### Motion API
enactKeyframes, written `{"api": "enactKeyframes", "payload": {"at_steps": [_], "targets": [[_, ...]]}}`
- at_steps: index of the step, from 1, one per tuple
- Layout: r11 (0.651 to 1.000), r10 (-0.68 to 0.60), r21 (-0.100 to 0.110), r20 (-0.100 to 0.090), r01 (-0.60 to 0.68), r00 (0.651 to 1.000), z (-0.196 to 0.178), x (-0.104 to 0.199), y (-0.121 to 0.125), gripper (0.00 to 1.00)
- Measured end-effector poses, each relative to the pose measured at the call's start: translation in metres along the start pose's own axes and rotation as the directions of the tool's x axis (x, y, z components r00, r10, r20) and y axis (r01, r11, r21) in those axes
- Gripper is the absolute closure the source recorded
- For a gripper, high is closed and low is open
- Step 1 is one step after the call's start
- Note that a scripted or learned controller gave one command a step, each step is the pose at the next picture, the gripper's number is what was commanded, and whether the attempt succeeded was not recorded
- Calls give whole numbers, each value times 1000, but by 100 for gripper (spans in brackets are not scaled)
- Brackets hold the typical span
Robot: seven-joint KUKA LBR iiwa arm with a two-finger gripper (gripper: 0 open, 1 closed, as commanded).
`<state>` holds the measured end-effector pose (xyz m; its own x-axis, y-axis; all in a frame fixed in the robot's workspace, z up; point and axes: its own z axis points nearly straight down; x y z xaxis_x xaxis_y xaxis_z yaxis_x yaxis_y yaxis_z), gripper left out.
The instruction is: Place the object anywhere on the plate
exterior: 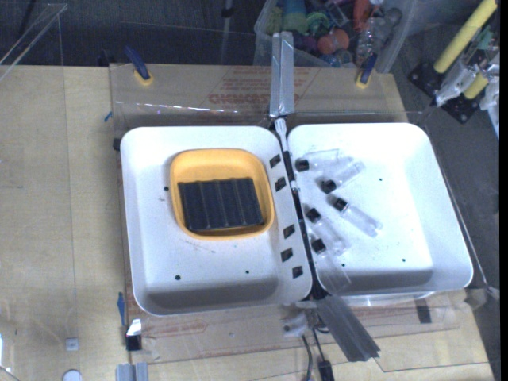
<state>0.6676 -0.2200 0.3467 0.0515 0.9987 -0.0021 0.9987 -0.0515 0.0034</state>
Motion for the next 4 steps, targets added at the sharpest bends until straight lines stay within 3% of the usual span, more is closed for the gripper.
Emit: {"api": "enactKeyframes", "payload": {"at_steps": [4], "targets": [[980,199,3,-1,-199,980,10,2,-1,0]]}}
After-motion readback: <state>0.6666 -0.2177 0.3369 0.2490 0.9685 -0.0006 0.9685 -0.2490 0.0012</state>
